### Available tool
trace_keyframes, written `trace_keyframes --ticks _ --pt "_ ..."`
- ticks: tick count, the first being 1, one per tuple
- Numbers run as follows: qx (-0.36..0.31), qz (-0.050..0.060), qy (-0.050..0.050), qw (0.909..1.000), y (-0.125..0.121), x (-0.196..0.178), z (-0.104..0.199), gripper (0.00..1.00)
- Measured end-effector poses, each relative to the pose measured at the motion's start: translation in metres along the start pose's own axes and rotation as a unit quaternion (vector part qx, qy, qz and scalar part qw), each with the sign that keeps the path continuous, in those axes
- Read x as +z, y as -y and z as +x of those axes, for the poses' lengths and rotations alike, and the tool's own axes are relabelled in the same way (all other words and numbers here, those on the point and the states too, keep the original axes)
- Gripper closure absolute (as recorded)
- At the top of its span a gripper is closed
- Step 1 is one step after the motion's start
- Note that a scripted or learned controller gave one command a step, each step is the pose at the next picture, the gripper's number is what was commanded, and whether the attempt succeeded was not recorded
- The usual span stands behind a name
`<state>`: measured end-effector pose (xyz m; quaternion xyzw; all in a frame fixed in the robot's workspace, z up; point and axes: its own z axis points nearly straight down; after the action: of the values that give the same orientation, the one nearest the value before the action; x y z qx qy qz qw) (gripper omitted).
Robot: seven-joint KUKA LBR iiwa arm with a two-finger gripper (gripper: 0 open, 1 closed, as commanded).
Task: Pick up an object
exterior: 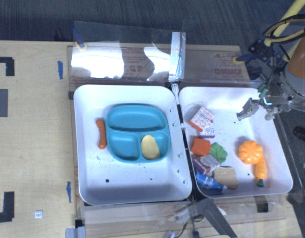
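A light wooden desk (33,148) carries two shallow white bins side by side. The left bin (88,182) holds a blue divided tray (123,123) near its centre. A yellow lemon-shaped toy (150,147) lies in the tray's near right compartment. An orange sausage-shaped toy (101,133) lies on the bin floor just beside the tray's left edge, its long axis running from the far edge toward the near edge.

The right bin (231,95) holds a cluster along its left wall: a red-and-white packet (203,120) farthest back, then an orange-red block (201,146) touching a green leafy toy (219,152), then a tan bread-like piece (225,177) and a blue item (208,181) in the near left corner. The wrappers between them are crumpled and hard to identify.

Near the bin's right wall sits an orange toy pumpkin (250,151). Touching its near side is a small orange carrot (261,171), long axis pointing toward the near edge, green tip nearest.

The tool (255,110) hangs over the far right part of the right bin, its fingers spread and holding nothing. The arm is cut off at the right edge.
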<state>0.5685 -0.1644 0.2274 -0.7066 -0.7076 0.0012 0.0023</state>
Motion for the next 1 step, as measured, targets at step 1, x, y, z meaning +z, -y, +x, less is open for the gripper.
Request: trace_keyframes --ticks 1 --pt "0.008 0.004 -0.001 1.0000 0.0837 0.1144 -0.0060 0.00"
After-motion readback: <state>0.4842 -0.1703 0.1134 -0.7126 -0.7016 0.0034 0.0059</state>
